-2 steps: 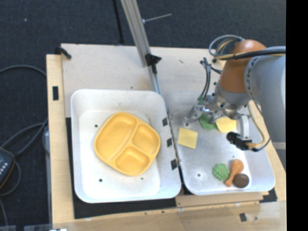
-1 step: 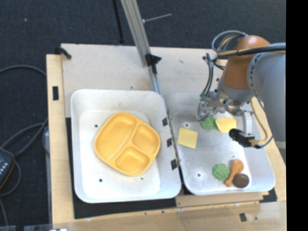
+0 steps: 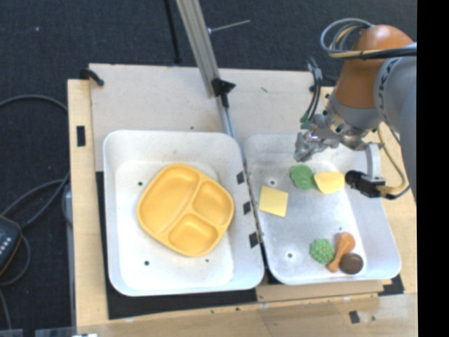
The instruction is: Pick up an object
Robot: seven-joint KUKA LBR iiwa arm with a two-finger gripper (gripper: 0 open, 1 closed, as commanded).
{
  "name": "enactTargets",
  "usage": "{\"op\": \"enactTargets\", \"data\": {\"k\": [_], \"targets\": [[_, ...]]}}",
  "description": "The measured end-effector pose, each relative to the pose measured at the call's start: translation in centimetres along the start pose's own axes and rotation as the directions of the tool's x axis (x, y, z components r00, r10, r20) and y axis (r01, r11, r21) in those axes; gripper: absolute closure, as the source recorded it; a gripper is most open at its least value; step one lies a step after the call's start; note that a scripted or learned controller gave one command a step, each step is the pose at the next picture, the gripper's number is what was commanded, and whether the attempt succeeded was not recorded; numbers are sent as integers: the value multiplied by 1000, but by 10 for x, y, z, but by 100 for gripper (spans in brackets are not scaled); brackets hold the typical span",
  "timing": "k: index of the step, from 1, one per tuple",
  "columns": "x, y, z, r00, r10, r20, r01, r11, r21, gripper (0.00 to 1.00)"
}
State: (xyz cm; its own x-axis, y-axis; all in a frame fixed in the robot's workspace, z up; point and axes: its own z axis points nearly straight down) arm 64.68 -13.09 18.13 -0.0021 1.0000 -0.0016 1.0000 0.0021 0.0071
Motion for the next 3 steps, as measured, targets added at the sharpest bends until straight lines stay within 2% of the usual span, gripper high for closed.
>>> {"op": "enactTargets", "data": {"k": [1,2,3], "targets": [[-1,3,-66,1000,-1,1,1,1000,-2,100],[-3,4,-111,1000,-1,0,1,1000,0,100],[48,-7,-115,1000,-4,-2,4,1000,6,100]]}}
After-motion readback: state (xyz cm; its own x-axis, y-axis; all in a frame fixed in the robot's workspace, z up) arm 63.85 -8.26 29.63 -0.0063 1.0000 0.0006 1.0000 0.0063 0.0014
